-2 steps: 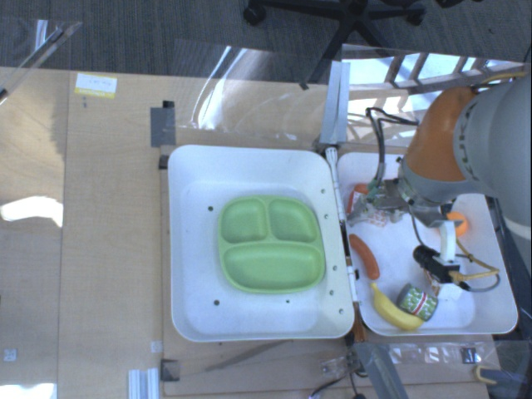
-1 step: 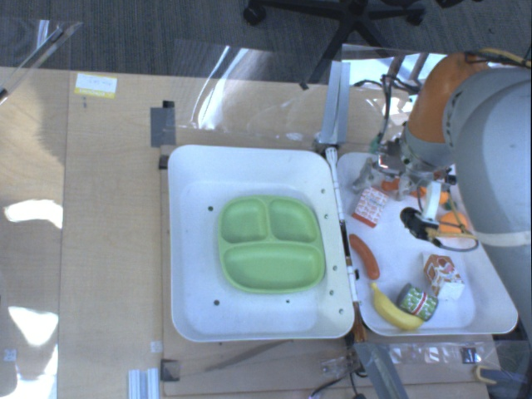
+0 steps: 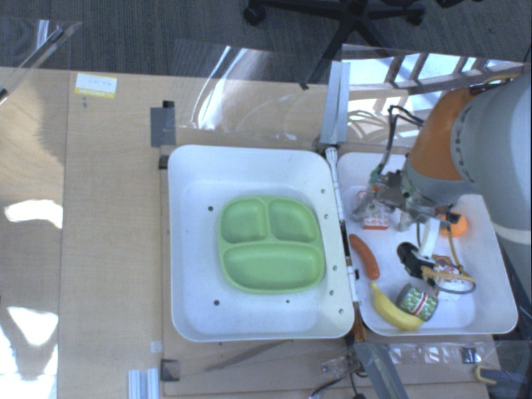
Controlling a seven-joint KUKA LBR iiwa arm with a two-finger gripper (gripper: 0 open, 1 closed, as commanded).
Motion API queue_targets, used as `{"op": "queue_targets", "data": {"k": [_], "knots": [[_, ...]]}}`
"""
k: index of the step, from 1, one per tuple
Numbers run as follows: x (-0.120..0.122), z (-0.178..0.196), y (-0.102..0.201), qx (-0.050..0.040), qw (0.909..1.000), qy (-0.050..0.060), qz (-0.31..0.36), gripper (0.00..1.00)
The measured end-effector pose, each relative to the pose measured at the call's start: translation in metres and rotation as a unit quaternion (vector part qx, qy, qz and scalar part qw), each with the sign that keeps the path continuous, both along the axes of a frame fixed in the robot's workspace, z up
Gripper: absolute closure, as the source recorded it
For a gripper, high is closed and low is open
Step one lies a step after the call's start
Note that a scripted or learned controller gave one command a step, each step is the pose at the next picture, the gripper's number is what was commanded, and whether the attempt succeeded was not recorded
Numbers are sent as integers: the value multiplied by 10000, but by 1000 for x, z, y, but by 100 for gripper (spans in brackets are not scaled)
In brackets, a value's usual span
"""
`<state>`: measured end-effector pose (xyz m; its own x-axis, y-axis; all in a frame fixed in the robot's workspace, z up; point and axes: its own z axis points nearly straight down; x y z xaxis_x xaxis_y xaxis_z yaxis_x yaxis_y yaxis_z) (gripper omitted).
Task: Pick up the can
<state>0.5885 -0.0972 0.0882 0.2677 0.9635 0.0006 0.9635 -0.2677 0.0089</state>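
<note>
The table [image 3: 100,223] shows pale wood grain under a soft sheen. The left bin [image 3: 191,306] and the right bin [image 3: 490,306] look like smooth white plastic. The green plate [image 3: 271,243] is matt plastic. The can [image 3: 417,301] wears a green printed wrap. The banana [image 3: 391,307] looks smooth and glossy. The carpet [image 3: 166,15] along the frame's top is rough grey.

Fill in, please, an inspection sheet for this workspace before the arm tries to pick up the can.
surface: pale wooden bench bearing two white bins side by side, left bin and right bin.
job's things: can, green label, at the right bin's lower end in the view, close beside the banana.
clutter: sausage, orange thing and red-and-white packet in the right bin; green divided plate in the left bin.
grippers: gripper over the right bin's upper part, apart from the can.
cables: thin dark cable beside the arm's orange band.
surroundings: office chair base on carpet; yellow label on the bench.
</note>
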Motion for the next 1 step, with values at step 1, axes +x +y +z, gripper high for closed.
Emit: {"op": "queue_targets", "data": {"k": [1], "knots": [[2, 11, 1, -12, 10000, -22, 36, 100]]}}
